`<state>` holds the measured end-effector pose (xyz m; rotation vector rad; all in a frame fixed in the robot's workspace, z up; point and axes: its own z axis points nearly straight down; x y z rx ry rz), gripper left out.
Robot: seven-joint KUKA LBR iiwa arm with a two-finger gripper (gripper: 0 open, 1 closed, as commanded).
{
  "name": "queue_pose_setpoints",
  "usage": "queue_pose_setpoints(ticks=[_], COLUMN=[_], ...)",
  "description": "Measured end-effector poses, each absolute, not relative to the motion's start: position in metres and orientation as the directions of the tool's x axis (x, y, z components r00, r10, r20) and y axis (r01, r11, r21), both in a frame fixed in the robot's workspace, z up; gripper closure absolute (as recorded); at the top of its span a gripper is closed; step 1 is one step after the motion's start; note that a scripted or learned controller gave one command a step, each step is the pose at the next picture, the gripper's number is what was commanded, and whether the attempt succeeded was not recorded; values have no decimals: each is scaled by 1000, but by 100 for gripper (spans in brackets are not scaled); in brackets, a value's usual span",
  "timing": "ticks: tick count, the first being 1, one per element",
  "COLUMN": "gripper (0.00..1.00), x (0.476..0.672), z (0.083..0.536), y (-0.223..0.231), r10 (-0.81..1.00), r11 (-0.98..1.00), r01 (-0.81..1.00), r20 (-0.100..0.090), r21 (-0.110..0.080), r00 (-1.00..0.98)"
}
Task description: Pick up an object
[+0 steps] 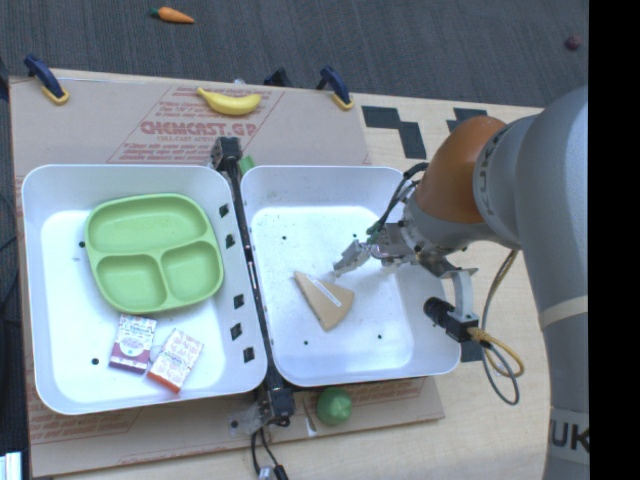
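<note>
The tan wedge-shaped block [325, 300] is lying flat on the floor of the right bin [300, 363], roughly at its centre. Its long axis is running diagonally, from a narrow tip at the upper left toward a broader end at the lower right; the tip is pointing up-left, toward the divider between the bins. A paler face is showing along its left side.

The gripper [350, 259] is hanging just up-right of the wedge, near it but not touching, its fingers reaching left from the grey and orange arm [470, 183]. Nothing is showing between the fingers. Whether they are spread or pressed together cannot be told at this angle.

Nothing else is lying in the right bin near the wedge; only small dark specks are dotting the floor.

In the left bin [40, 268], a green divided plate [153, 249] is sitting in the upper half, and two small printed packets [134, 343] [176, 358] are lying side by side below it.

Outside the bins, a banana [230, 99] is resting on the cardboard sheet [300, 128] behind them, a green ball [334, 405] is sitting just in front of the right bin, and a carrot [174, 14] is lying on the dark floor well apart.
</note>
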<state>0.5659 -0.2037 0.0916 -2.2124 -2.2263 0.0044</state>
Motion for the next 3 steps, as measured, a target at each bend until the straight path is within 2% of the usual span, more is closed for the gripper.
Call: queue_pose_setpoints(ticks=[1, 2, 3], gripper=[0, 0, 100], x=[657, 657, 657], z=[92, 92, 102], y=[-191, -143, -144], r10=[1000, 1000, 1000], r11=[5, 7, 10], r01=[1000, 1000, 1000], r20=[1, 1, 1], r21=[-1, -3, -4], r00=[-5, -7, -10])
